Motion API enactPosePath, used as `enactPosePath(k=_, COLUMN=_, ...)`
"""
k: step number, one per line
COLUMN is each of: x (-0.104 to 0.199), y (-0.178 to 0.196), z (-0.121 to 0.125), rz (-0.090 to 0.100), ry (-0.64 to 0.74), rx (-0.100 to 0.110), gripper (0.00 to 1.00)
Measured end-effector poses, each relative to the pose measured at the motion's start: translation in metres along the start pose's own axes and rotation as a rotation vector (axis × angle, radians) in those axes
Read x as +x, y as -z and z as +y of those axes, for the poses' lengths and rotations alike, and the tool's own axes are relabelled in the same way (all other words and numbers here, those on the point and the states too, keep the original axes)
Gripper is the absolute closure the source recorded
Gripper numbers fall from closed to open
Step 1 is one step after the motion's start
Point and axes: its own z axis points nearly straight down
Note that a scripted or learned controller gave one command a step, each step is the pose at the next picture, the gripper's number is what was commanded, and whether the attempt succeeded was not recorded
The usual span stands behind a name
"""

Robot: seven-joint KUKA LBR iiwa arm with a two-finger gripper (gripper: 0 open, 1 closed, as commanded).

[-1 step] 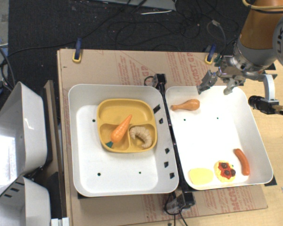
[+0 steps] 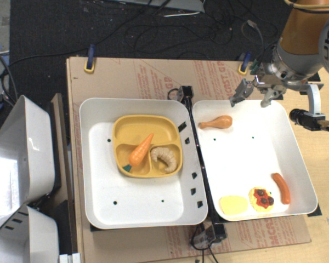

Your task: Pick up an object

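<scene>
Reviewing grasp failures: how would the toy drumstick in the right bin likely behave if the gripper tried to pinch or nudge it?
The drumstick looks like smooth moulded plastic, so probably stiff, light and somewhat slippery. Its rounded, tapering body lies flat on the right bin floor, so a nudge may roll or spin it. The open gripper hangs above the bin's far edge.

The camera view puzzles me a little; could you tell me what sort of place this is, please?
Probably a robotics lab bench, not a kitchen: toy food such as a carrot lies in white bins, cables trail across the dark floor, and the arm's hand hangs above.
</scene>
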Motion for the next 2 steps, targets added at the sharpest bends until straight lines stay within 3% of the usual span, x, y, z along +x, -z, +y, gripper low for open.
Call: enactPosePath(k=2, x=0.0, y=-0.104, z=0.004, rz=0.0, ry=-0.003, rx=0.003, gripper=0.0)
